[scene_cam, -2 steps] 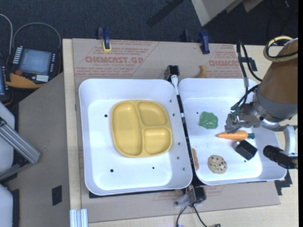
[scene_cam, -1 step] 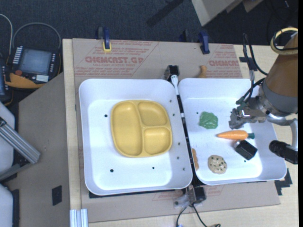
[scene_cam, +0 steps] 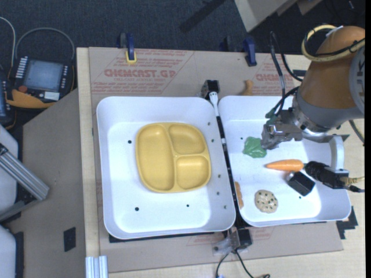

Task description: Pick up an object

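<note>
Crumpled green object [scene_cam: 253, 147] beside orange carrot [scene_cam: 284, 165], right bin [scene_cam: 243, 120].

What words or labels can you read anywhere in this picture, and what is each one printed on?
"CHEMCAST G.P": red print on the brown board behind the left bin.
Smaller red line beneath it: too blurred to read.
Partial red print by the right bin, behind the arm: cut off, unreadable.
Handheld screen at far left: nothing legible.
</note>
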